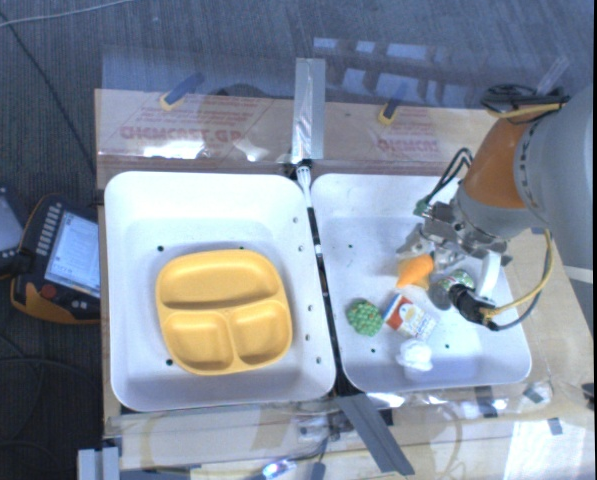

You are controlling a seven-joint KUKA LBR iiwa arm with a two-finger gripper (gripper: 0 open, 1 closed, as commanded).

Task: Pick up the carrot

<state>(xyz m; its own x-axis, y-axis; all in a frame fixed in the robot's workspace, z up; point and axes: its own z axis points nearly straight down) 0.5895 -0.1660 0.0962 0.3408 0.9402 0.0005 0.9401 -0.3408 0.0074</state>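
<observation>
The gripper (440,264) covers the right part of the carrot (415,269), and its fingers are lost against the wrist hardware. Just below it, the small carton (410,315) carries print too small to read, and the white lump (415,355) beneath that is too blurred to identify.

We see the gripper (433,260) low in the right bin (363,200), right over the carrot (414,269). Beside it lie a green ball (364,316) and a small carton (410,315). A yellow tray (223,309) sits in the left bin (138,208).
</observation>
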